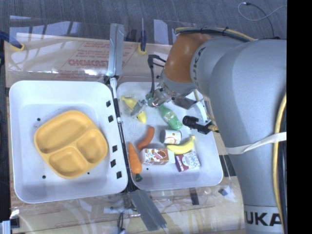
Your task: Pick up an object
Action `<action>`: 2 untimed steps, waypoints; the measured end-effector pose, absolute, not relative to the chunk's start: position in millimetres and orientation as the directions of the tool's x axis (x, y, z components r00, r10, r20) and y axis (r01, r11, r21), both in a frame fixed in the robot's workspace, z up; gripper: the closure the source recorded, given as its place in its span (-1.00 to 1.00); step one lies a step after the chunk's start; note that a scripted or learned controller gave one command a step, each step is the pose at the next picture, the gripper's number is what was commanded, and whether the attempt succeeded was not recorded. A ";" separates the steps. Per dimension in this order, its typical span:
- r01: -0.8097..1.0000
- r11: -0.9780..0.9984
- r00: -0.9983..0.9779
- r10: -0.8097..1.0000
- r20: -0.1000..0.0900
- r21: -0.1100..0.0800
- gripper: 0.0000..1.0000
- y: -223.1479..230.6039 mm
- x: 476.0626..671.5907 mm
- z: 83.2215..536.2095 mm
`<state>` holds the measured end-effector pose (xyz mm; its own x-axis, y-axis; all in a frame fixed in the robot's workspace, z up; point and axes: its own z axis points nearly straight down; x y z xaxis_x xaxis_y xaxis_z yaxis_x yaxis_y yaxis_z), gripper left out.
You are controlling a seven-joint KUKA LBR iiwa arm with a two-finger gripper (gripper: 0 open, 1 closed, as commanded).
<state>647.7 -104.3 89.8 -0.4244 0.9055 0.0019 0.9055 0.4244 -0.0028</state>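
The right bin (209, 174) holds several small items. My gripper (140, 107) is low over the bin's far left corner, reaching in from the grey arm on the right. It hovers right at two yellow pieces, one (128, 102) to its left and one (142, 116) just below it. A green bottle (169, 116) lies just right of the gripper. Whether anything is between the gripper's jaws is hidden by the wrist.
Further toward the front lie an orange sausage-like piece (146, 137), a carrot (135, 159), a small can (172, 136), a banana (183, 146), a juice box (155, 156) and a red packet (187, 162). The left bin (19, 179) holds a yellow divided plate (70, 143).
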 end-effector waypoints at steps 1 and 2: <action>0.903 0.430 -0.430 0.903 0.003 -0.006 1.00 -102.6 648.1 97.3; 0.980 0.197 -0.197 0.980 0.001 -0.005 1.00 -67.1 657.0 189.3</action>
